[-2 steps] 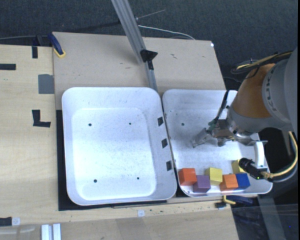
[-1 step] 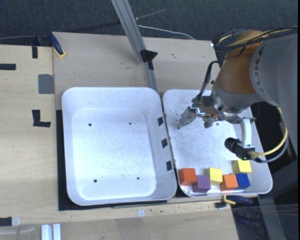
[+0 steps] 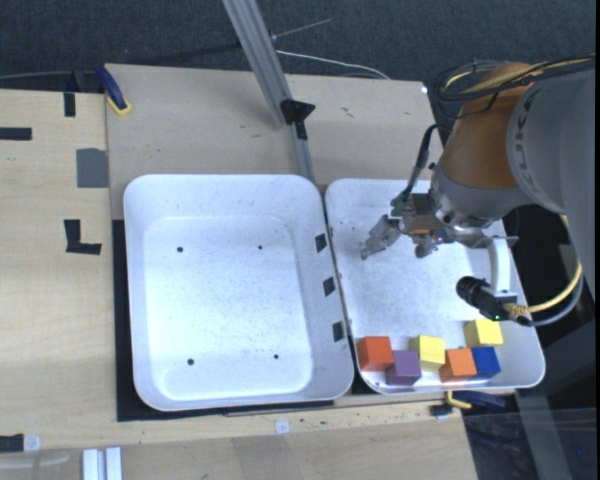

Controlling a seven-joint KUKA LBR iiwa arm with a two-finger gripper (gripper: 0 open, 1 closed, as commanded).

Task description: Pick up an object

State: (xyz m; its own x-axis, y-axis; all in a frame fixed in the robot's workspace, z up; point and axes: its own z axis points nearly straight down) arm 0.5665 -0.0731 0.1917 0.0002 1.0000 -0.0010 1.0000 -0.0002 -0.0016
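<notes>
We see the two-finger claw [image 3: 402, 240] spread wide with nothing between its fingers, hanging over the bare middle of the right shallow white plastic bin [image 3: 380, 203] on the wooden tabletop [image 3: 200, 128]. Toward five o'clock from it, along the near rim, lie small cubes: orange [image 3: 376, 351], purple [image 3: 407, 365], yellow [image 3: 432, 350], another orange [image 3: 459, 363], blue [image 3: 486, 361] and another yellow [image 3: 485, 332].

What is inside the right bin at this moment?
The right bin holds six small blocks along its near edge: orange, purple, yellow, orange, blue and yellow. The arm hides part of the bin's floor.
</notes>
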